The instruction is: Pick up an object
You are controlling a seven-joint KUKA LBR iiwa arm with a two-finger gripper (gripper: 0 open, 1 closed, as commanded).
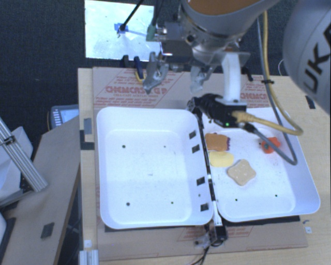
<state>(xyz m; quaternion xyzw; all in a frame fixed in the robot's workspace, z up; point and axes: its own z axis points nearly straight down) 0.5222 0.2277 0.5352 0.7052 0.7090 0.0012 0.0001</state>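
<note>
Gripper (176,78) above bins' far edge, fingers apart, nothing between; toast-shaped piece (241,172) in right bin (289,199).

A grey arm (227,20) carries an orange band (220,6) at twelve o'clock. White lettering marks its grey housing (310,46) at two o'clock. A yellow cable (269,127) trails below.
</note>
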